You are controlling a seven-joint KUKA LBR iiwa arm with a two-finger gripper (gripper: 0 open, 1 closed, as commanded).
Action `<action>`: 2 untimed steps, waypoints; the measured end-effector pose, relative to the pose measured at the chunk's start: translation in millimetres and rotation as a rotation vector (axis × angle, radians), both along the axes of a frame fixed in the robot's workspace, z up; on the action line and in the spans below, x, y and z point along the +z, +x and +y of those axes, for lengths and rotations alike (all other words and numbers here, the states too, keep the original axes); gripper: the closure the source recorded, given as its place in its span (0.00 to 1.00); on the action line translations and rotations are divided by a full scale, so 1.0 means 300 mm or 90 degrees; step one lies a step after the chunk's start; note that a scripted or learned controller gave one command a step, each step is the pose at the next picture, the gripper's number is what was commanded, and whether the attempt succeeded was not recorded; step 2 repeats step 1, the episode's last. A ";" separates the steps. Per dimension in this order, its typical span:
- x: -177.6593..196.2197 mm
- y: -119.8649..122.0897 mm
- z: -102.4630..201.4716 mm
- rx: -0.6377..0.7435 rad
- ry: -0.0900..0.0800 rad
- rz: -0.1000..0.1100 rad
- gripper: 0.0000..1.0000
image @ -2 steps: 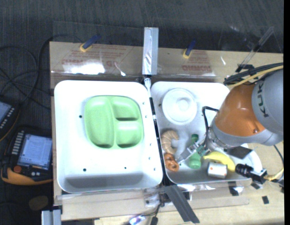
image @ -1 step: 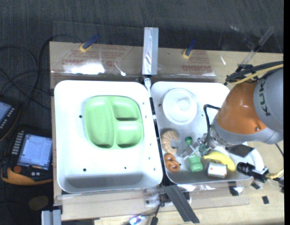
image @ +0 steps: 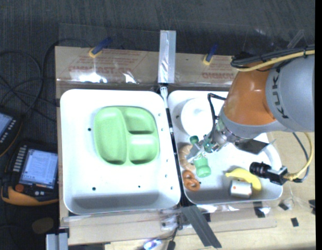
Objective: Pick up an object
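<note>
Hovering our gripper (image: 207, 146) low in the right bin (image: 174, 139), centre-right of frame, right above a green bottle (image: 202, 166) so we can grab it. Can't tell how wide it's open; nothing visibly held.

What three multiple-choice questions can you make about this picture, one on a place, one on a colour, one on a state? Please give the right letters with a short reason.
1. Where does the divided plate lie?
A. in the left bin
B. in the right bin
C. on the floor

2. What colour is the divided plate?
A. red
B. light green
C. black

3. Where is the claw now?
A. over the left bin
B. over the floor
C. low over the right bin, near a small green object

Answers:
1. A: the plate rests in the left bin, far from the arm.
2. B: its surface is pale green.
3. C: the claw hangs in the right bin, by the small green object.
</note>
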State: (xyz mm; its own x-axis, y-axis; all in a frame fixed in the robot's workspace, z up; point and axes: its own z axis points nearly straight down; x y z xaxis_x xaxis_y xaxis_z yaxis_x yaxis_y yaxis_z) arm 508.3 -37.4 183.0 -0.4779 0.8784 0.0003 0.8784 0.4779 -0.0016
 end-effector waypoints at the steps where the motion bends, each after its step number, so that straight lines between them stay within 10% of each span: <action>1: 0.072 0.292 0.120 -0.053 -0.002 0.000 1.00; 2: 0.072 0.292 0.120 -0.053 -0.002 0.000 1.00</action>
